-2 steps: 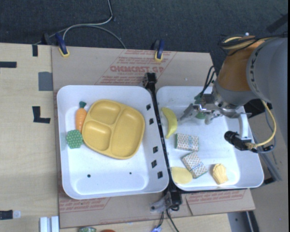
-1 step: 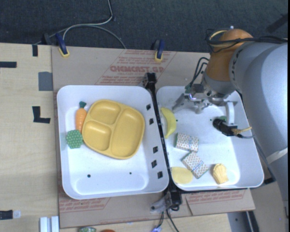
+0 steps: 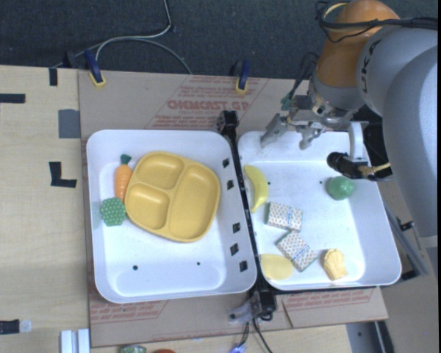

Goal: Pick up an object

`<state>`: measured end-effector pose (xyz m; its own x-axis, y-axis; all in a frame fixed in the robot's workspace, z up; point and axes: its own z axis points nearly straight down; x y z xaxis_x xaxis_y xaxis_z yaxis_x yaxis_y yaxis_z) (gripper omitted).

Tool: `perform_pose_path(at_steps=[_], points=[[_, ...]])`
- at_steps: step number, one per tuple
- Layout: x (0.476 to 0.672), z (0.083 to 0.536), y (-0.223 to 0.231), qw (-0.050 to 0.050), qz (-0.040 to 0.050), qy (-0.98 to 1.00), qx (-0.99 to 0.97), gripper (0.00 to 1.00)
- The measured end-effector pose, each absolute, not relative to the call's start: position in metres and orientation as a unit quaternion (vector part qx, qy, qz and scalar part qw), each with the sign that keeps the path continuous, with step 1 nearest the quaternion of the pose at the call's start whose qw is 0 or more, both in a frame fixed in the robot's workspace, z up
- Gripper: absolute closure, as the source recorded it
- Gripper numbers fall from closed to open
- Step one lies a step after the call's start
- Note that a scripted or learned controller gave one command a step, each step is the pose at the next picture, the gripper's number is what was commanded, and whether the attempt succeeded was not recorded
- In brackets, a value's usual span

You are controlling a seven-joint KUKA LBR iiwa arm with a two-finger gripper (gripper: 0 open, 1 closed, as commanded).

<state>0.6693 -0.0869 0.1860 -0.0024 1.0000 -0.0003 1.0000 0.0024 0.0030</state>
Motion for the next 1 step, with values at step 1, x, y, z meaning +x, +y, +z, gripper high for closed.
perform_pose_path(at_steps=[1], points=[[0.6556,0.1841,-0.0568,0.000,-0.0005,0.708,0.707,0.00]])
